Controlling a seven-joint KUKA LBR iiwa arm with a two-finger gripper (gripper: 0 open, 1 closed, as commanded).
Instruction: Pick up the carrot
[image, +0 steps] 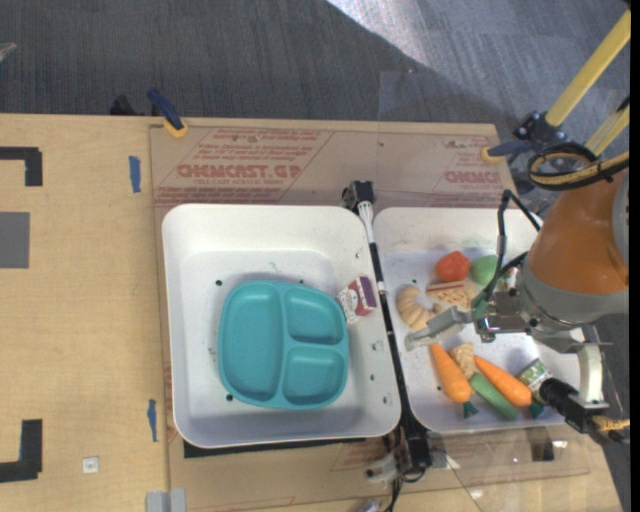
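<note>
An orange carrot (450, 372) lies in the right bin (400, 240) near its front, pointing up-left. A second orange carrot-like piece (503, 382) with a green end lies just to its right, over a dark green vegetable (488, 398). My gripper (428, 331) reaches in from the right and hangs low over the bin's left-middle. It is just above and up-left of the first carrot's tip, beside a beige bread piece (410, 305). Nothing shows held in it.
A red tomato (452, 265) and a green item (485, 270) sit at the back of the right bin, with a small beige piece (464, 358) between the carrots. The left bin (190, 300) holds a teal divided plate (283, 343) and a small white-purple packet (358, 297).
</note>
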